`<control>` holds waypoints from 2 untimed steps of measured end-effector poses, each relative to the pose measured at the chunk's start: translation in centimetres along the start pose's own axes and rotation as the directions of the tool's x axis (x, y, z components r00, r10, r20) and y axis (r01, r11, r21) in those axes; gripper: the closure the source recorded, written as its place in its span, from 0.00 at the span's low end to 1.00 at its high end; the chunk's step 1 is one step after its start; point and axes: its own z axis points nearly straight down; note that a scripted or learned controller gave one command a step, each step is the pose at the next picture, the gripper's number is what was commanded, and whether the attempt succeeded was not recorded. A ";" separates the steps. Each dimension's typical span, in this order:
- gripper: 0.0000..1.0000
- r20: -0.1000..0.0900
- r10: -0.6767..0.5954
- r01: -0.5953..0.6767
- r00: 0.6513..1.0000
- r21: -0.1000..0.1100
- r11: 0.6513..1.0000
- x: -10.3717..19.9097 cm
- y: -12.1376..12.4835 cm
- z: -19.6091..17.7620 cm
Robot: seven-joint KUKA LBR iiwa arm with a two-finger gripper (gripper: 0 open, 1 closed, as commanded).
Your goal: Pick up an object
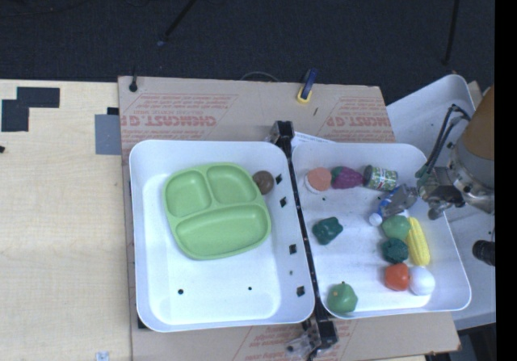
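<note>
The right bin (355,206) holds several toy foods: a peach ball (319,179), a purple piece (347,178), a small can (380,178), a blue and white item (386,207), a dark green pepper (327,230), a pale green ball (396,227), a yellow corn cob (418,241), a dark green lump (394,250), a red tomato (397,277), a white egg (422,280) and a green apple (342,297). My gripper (432,192) hovers at the bin's right rim, just right of the blue and white item and above the corn. Nothing shows in its grasp.
The left bin (153,270) carries a green divided plate (216,210) and a brown ball (263,182) by the divider. A black clamp bar (297,214) runs between the bins. Cardboard (202,113) lies under both bins. A yellow clip (305,91) sits at the back.
</note>
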 end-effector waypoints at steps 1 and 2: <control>0.00 0.003 -0.002 0.002 1.000 -0.013 1.000 0.0 0.2 -0.6; 0.00 0.001 -0.004 0.004 1.000 -0.007 1.000 0.5 0.1 3.8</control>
